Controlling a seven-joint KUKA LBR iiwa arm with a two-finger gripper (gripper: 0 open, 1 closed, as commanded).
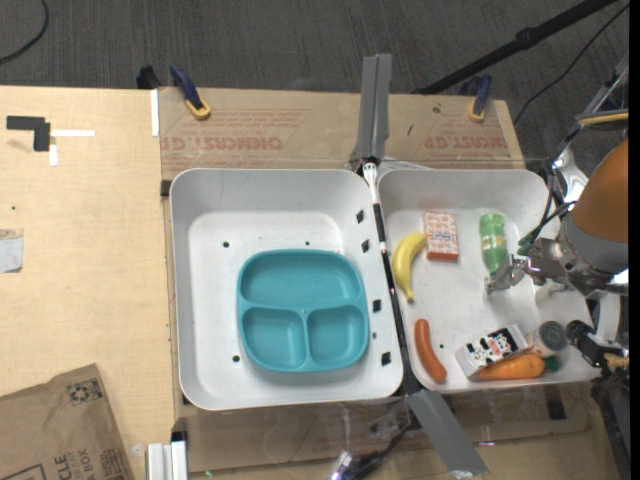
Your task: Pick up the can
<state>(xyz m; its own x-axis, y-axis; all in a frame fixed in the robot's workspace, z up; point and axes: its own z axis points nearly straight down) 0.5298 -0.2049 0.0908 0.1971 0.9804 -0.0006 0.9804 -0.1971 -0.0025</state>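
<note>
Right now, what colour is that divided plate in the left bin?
The divided plate is teal, a blue-green, seen plainly in the camera view.

The left bin (190, 298) holds a teal divided plate (302, 310). In the right bin (450, 180), a banana (405, 263) lies at nine o'clock and a carrot (512, 368) at five.

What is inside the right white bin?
A banana, a small red-and-white box, a green bottle, a sausage, a carrot, a black-and-white packet and a grey can. The arm covers the bin's right edge.

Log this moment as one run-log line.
task: pick up can | gripper: over right bin, beside green bottle | can: near carrot, not held | status: pending
</note>
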